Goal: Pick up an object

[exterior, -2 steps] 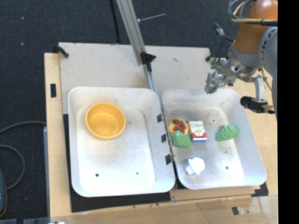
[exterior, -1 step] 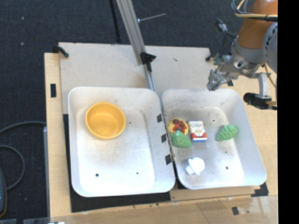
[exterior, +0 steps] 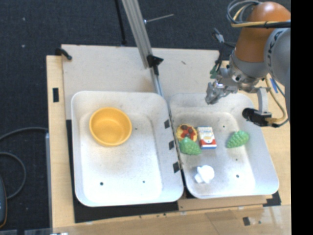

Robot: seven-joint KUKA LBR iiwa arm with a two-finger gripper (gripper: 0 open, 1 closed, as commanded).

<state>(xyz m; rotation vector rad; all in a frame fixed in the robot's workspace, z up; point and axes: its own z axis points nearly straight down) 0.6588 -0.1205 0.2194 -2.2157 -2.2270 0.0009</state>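
Hovering above the far rim of the right bin [exterior: 266, 177], the gripper [exterior: 213, 96] carries nothing; finger spread cannot be told. Nearest candidate, a small carton [exterior: 207, 137], lies mid-bin beside green pieces. Approach stage; next: descend over one object

**Arm hanging over the right bin's far edge**

The gripper [exterior: 213, 96] is hovering above the right bin [exterior: 261, 175], nothing visibly in it. Below are lying a green toy [exterior: 237, 139], a small carton [exterior: 207, 137], a red-and-green piece [exterior: 188, 140] and a white lump [exterior: 204, 174]. A yellow bowl [exterior: 110, 126] is sitting in the left bin [exterior: 122, 180].
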